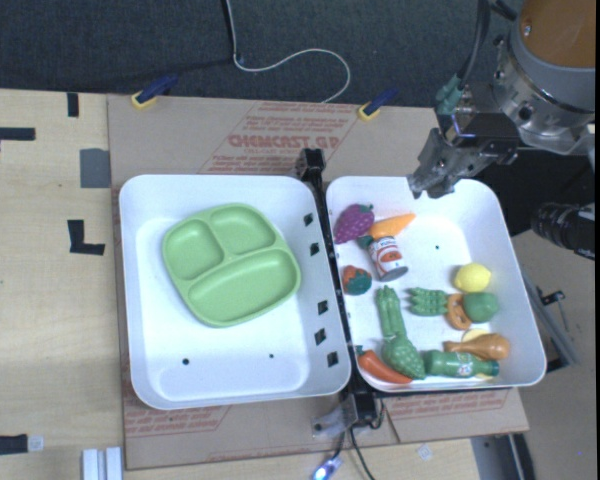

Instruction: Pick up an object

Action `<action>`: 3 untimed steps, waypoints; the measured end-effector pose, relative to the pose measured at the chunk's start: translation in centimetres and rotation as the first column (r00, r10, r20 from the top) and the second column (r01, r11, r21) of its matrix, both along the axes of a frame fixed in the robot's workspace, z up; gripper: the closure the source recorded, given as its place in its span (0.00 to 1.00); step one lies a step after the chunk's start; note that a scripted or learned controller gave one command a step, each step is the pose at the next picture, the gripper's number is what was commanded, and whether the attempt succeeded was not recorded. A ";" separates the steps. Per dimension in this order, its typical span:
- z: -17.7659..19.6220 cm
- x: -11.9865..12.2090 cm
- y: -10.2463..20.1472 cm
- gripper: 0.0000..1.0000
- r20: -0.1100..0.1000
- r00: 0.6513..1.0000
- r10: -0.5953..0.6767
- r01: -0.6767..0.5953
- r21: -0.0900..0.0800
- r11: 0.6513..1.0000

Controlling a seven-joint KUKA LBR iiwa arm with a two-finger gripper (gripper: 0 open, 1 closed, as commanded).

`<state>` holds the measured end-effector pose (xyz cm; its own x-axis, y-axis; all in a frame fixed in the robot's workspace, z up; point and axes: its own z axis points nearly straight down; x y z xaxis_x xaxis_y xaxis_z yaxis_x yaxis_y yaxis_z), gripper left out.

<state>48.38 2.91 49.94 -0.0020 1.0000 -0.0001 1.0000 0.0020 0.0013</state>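
Observation:
My gripper (pixel 432 182) hangs over the far edge of the right bin (pixel 508 258), above its back rim, with nothing visible between its fingers. Below it in that bin lie a purple grape bunch (pixel 353 222), an orange carrot (pixel 394 224), a small red-labelled can (pixel 387 256), a yellow lemon (pixel 472 277), a green lime (pixel 481 306) and a green corn cob (pixel 389 315). A green bottle (pixel 460 365) and a brown drumstick (pixel 483 346) rest near the front rim.
The left bin (pixel 150 358) holds a green divided plate (pixel 231 263). A black clip divider (pixel 317 258) runs between the bins. A white cable (pixel 280 63) loops on the dark cloth behind, and yellow clamps (pixel 154 90) pin the cardboard.

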 end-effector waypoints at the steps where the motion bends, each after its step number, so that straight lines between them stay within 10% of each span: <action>1: 3.7 2.0 7.4 1.00 0.001 1.000 0.004 -0.004 0.001 1.000; 2: -2.0 0.1 10.8 1.00 -0.007 1.000 0.002 -0.002 -0.002 1.000; 3: -16.6 0.9 5.6 1.00 -0.018 1.000 -0.007 0.007 -0.005 1.000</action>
<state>49.30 8.56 33.29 0.0049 1.0000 -0.0052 0.9998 -0.0050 -0.0167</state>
